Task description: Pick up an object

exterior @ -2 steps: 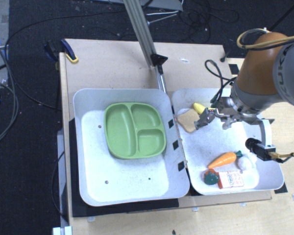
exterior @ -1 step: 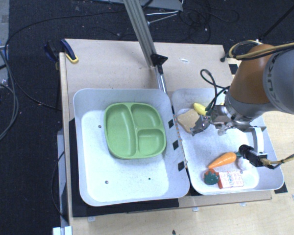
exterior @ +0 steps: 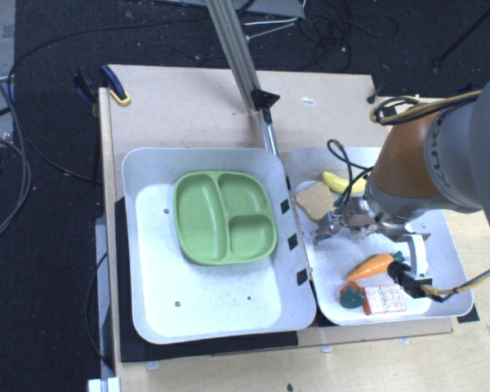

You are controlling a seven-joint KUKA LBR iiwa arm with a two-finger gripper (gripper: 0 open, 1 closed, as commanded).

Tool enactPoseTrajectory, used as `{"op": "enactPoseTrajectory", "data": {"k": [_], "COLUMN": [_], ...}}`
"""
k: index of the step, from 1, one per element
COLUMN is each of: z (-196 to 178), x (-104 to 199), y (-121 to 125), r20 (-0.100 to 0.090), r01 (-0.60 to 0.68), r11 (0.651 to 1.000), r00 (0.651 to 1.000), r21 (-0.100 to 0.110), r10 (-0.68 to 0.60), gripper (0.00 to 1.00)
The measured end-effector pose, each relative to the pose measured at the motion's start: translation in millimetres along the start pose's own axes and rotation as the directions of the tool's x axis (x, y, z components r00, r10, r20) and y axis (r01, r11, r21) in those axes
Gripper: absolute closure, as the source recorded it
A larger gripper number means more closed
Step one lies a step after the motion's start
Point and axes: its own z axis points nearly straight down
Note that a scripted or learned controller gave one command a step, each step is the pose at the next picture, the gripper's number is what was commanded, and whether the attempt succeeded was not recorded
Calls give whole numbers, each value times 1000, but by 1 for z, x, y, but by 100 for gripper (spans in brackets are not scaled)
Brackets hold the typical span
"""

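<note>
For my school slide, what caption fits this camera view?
Robot gripper hovers in the right bin near bread, banana and carrot.

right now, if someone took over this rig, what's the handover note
Gripper: low in the right bin, near its left wall, just below the tan bread slice. Nothing is visibly held between its fingers.
Right bin: banana behind the arm's wrist, carrot and a small red and white carton near the front edge.
Left bin: a green divided plate.
Done: nothing lifted yet.
Left: close on one object, probably the bread slice, and lift it.
</note>
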Motion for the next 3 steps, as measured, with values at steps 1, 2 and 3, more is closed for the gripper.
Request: {"op": "enactPoseTrajectory", "data": {"k": [1, 2, 3], "z": [-13, -76, -120], "x": [0, 0, -4], "y": [2, -1, 3], "r20": [0, 1, 2], "r01": [0, 3, 4], "r11": [1000, 1000, 1000], "r00": [1000, 1000, 1000], "r21": [-6, -11, -11], "r10": [0, -3, -4], "gripper": [100, 100, 100]}}
